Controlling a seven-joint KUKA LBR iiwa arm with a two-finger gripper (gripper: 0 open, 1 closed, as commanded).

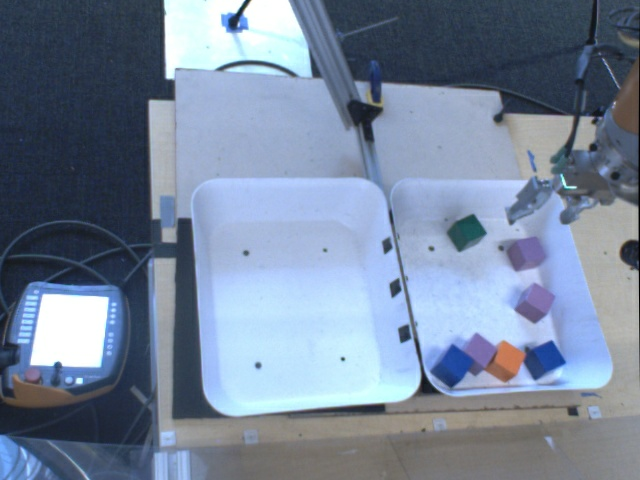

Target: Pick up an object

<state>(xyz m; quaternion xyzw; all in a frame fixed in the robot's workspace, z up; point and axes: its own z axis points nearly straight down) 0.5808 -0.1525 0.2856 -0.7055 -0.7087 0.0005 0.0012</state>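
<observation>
1. We log the gripper (545, 200) above the far right rim of the right bin (600, 358); fingers spread apart, nothing between them
2. Candidate objects all lie in the right bin: green cube (466, 232) near the far middle, two purple cubes (525, 253) (534, 301) along the right side, and a near-edge cluster of blue cube (452, 364), small purple cube (481, 350), orange cube (506, 360) and second blue cube (544, 358)
3. We judge the cubes light, rigid, flat-faced, probably foam or wood; unlikely to deform or break, may skid on the smooth bin floor
4. Best hold: two opposite flat faces, fingers square to them
5. We favour the upper purple cube, nearest the gripper and free on all sides; the cluster touches, leaving little finger room
</observation>
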